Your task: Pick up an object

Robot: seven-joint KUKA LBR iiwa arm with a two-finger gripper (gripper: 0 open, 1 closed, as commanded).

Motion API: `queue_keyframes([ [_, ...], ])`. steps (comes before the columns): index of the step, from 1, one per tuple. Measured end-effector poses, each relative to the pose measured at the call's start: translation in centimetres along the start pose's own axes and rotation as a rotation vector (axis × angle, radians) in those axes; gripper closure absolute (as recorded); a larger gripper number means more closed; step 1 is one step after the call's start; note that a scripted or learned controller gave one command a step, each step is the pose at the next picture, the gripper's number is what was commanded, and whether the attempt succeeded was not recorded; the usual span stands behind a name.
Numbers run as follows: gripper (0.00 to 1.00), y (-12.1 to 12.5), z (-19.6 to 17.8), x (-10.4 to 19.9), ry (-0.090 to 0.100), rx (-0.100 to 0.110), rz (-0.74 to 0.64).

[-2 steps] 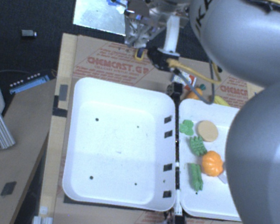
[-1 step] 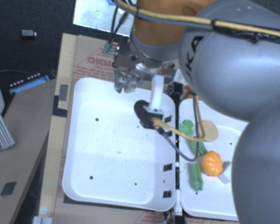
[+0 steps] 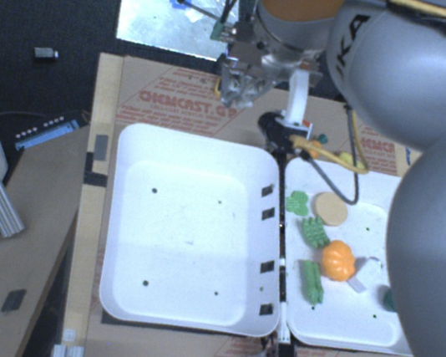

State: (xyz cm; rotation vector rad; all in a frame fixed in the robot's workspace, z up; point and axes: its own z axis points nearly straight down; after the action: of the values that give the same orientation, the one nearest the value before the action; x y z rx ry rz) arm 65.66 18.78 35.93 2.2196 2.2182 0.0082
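Looking down, you see the gripper (image 3: 240, 83) raised above the cardboard behind the left bin (image 3: 130, 200); whether it is open or closed, you cannot tell. An orange ball (image 3: 338, 260), tan disc (image 3: 330, 209) and green pieces (image 3: 314, 232) lie in the right bin (image 3: 351, 326).

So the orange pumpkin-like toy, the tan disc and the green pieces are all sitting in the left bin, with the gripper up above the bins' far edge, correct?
Not quite: the camera view shows the orange toy, tan disc and green pieces in the right bin, not the left bin. The gripper is indeed above the bins' far edge.
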Motion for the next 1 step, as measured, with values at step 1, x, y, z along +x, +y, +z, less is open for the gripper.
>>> queue_keyframes([
  [1,1.00,-1.84,-4.16,4.56,0.001,0.002,-0.007],
])
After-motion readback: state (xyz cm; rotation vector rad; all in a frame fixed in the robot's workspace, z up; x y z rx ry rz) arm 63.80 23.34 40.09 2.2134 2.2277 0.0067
